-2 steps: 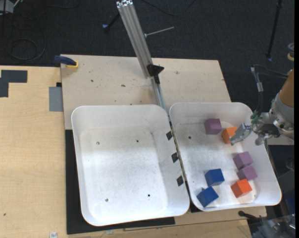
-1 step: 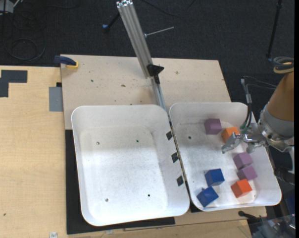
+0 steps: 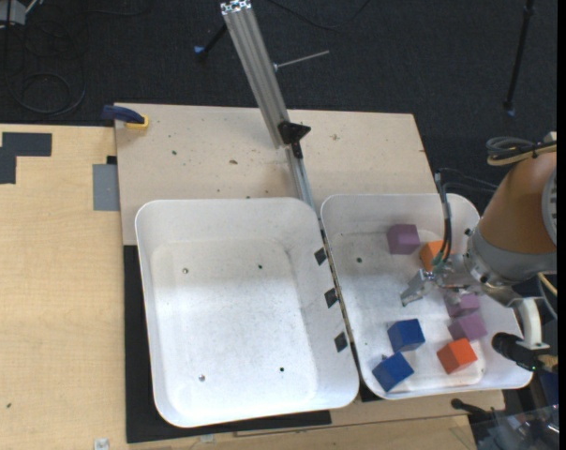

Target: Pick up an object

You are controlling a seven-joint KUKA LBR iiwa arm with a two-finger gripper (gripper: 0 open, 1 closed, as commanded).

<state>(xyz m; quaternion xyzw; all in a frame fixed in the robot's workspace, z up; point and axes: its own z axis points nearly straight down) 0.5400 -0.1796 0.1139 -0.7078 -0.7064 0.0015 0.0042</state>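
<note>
My gripper (image 3: 420, 287) hangs low in the right bin (image 3: 358, 251), near its middle. A purple cube (image 3: 402, 238) lies just beyond it, and an orange block (image 3: 432, 252) sits right beside it, partly hidden by the wrist. Two purple blocks (image 3: 467, 315) lie to its right, close under the arm. Nearer the front of the bin are two blue cubes (image 3: 406, 334) (image 3: 393, 370) and a red-orange cube (image 3: 457, 355). I see nothing held in the gripper.
The left bin (image 3: 171, 251) stands beside the right one, with small black clips (image 3: 331, 297) along the shared wall. A slanted metal rail (image 3: 264, 82) rises behind the bins. The arm's body (image 3: 517, 218) overhangs the right bin's far right edge.
</note>
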